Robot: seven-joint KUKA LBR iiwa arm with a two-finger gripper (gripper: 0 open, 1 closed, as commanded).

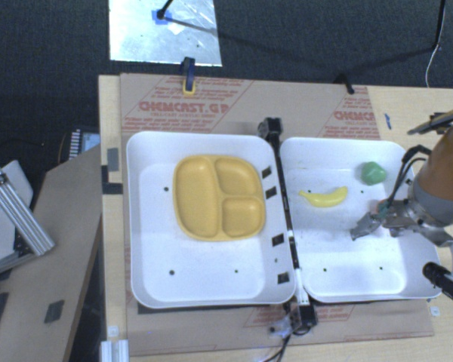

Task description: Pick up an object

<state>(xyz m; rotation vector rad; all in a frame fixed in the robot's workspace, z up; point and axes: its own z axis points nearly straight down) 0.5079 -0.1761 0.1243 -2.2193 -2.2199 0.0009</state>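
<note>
A yellow banana (323, 196) lies in the right bin (347, 281), toward its upper middle. A small green object (374, 173) sits to the right of the banana, near the bin's far right corner. My gripper (364, 228) reaches in from the right and hovers low over the bin floor, just below and right of the banana and apart from it. Nothing shows in its grasp. The arm's orange band (445, 176) stands at the right edge.
The left bin (155, 277) holds a yellow divided plate (217, 197). A black divider with clips (281, 217) runs between the bins. Cardboard (211, 104) lies under both bins, and a shiny metal sheet (164, 21) sits at the top.
</note>
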